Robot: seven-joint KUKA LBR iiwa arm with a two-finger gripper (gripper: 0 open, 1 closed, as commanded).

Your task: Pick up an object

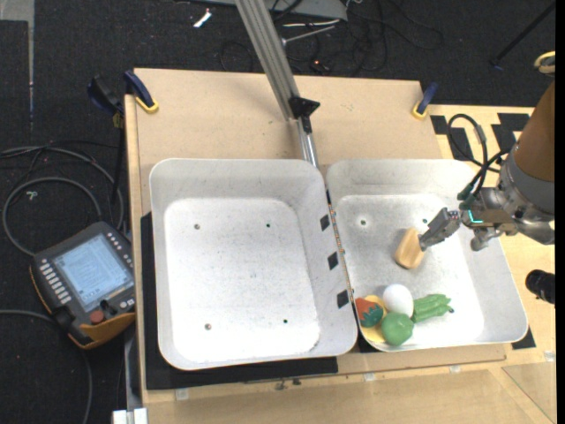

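Note:
In the right bin (494, 263) a tan wedge-shaped piece (408, 251) lies near the middle. My gripper (435, 230) reaches in from the right and slants down to the left, its tip just above and to the right of the wedge's upper end. Whether it touches the wedge I cannot tell. Toward the bin's front left corner sit a white egg (397, 298), a long green vegetable (432, 307), a round green fruit (397, 329) and a red-orange piece (369, 311), all close together and apart from the gripper.
The left bin (177, 237) adjoins the right one along a shared wall. A metal pole (269, 47) slants over the back of the bench. Clamps (139, 91) sit at the bench's far corners. A control pendant (84, 276) lies on the floor to the left.

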